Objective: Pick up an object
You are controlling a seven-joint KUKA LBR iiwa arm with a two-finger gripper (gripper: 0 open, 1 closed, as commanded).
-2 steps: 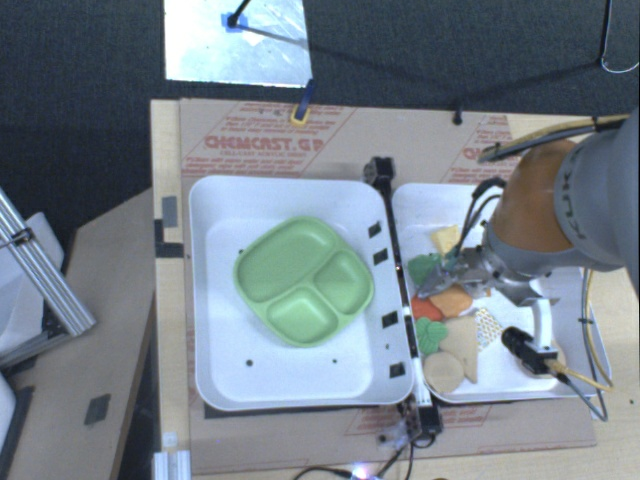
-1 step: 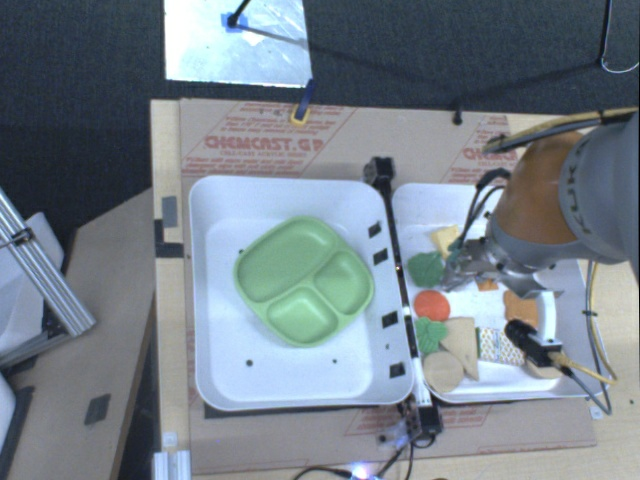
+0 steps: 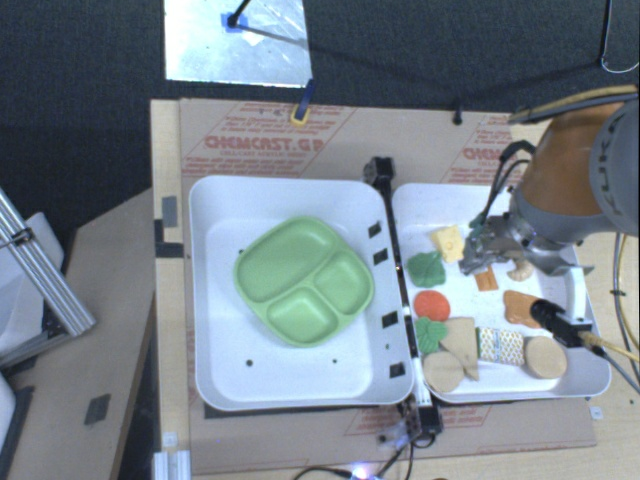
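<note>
- dark speckled carpet lies behind a bench topped with a brown printed cardboard sheet (image 3: 262, 140), and a shiny foil-like square (image 3: 238, 28) sits on the carpet beyond it.
- two shallow white plastic bins sit side by side on the cardboard: the left bin (image 3: 215, 368) and the right bin (image 3: 580, 378), with a row of black clips between them.
- the grey arm's two-finger gripper (image 3: 478, 253) hangs over the upper middle of the right bin; whether its tips are spread or closed, i cannot tell, and nothing can be seen between them.
- just left of the tips lies a pale yellow cheese-like wedge (image 3: 449, 241), smooth and blocky.
- further left and slightly below the tips sits a dark green leafy toy (image 3: 425, 267), with lobed edges.
- right below the tips lies a small orange rectangular strip (image 3: 486, 281), flat.
- below and left of it lies a red-orange round slice (image 3: 432, 304), matte, touching a second green leafy piece (image 3: 430, 334) beneath.
- below the tips are a tan wedge-shaped slice (image 3: 462, 340), a tan round disc (image 3: 443, 372), a patterned white rectangular block (image 3: 500, 345) and another tan round disc (image 3: 545, 358).
- below and right of the tips lies an orange-brown lumpy piece (image 3: 520, 308).
- well to the left of the tips, in the left bin, rests a light green three-compartment plastic tray (image 3: 303, 280), smooth, with rounded corners and turned at an angle.
</note>
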